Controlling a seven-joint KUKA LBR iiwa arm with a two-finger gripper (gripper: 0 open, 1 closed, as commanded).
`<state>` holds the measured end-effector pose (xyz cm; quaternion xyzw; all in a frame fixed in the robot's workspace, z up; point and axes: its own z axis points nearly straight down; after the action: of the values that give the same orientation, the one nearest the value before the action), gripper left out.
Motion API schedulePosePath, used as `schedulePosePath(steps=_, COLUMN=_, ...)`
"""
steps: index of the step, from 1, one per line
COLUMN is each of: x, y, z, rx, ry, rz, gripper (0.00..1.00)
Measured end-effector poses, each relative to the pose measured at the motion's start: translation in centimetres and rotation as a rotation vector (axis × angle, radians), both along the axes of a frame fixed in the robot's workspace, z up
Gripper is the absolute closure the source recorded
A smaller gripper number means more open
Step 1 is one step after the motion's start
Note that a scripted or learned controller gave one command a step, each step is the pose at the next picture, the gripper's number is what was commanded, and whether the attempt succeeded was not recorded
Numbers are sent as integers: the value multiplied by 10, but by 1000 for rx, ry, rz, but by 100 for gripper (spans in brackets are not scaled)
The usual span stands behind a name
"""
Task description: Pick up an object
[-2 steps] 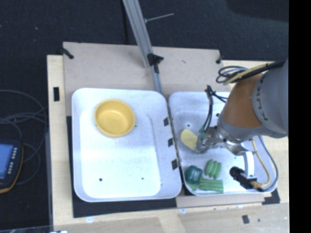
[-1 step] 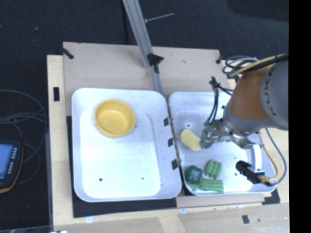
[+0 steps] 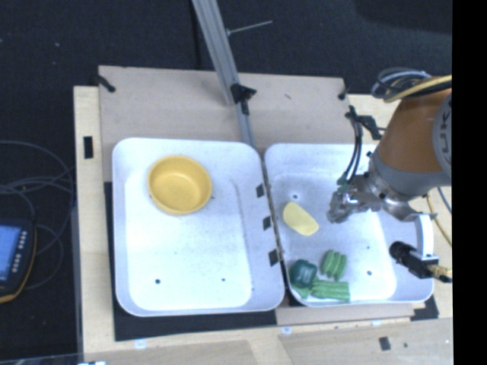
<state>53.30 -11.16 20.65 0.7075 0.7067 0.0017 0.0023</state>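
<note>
Camera view: arm comes in from the right, orange band above the wrist, hanging over the right bin. Tool sits over the bin's middle-right area, above bare white floor. Can't tell if it's open or closed, too small and blurred at this angle. Nothing visibly held by it.

Right bin contents:
- yellow object, pale, oval-ish, left-centre of the bin, near the divider between the bins. Just left of the tool, apart from it, no contact visible.
- dark green object near the front-left corner.
- light green piece just right of it.
- second light green piece lying along the front wall, just below the other two. The three green items are clustered close together; can't tell if they touch.

Left bin: yellow bowl, upright, in the back-left part, well apart from everything in the right bin.

Both bins sit side by side on the desk. Grey metal strut runs from the top of frame down toward the gap between the bins. Handheld screen device with cables lies off the desk at far left.
</note>
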Motion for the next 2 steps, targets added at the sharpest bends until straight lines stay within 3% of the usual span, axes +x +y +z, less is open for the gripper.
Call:
schedulePosePath(steps=1, x=6, y=0, z=44, rx=0, ry=1, rz=1, gripper=100)
schedulePosePath(steps=2, x=12, y=48, z=37, rx=1, ry=5, rz=4, gripper=100)
